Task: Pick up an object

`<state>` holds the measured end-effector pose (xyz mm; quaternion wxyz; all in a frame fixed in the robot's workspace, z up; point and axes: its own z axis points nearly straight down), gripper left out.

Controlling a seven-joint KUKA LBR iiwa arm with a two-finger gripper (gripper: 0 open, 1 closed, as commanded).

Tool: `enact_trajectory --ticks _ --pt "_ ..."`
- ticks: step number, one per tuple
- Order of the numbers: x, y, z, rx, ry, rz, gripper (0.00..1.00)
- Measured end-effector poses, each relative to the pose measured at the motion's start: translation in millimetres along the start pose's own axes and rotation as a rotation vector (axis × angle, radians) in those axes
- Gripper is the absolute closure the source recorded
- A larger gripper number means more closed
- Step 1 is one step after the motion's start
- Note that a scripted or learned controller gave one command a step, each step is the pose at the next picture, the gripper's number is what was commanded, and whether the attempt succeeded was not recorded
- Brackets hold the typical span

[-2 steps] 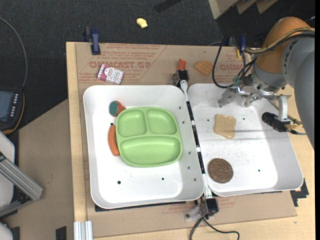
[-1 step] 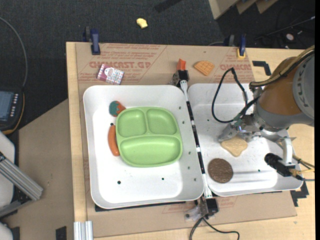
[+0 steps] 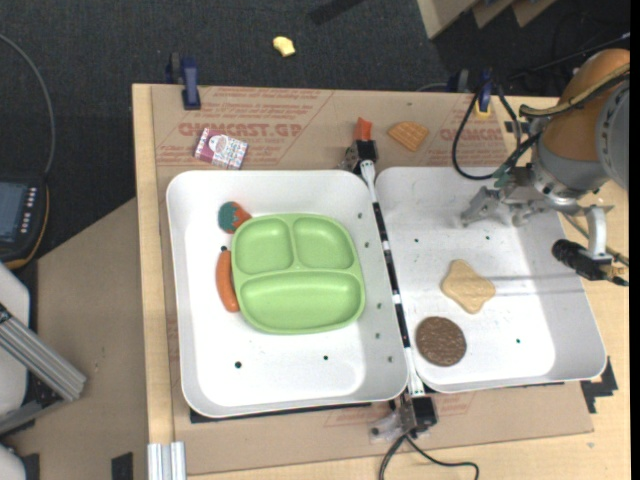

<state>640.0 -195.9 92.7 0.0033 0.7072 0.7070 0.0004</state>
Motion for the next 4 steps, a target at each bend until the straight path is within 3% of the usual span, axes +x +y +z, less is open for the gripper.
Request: enact_trajectory --ticks 1,2,3,4 --pt "56 -73 -26 0.006 0.007 -0.002 0.0" --pt "51 -61 9 0.009 0.005 -0.001 0.0" --pt "51 -60 -3 0.003 0.004 0.0 1.0" --pt "51 -60 -2 0.004 0.004 0.0 0.0"
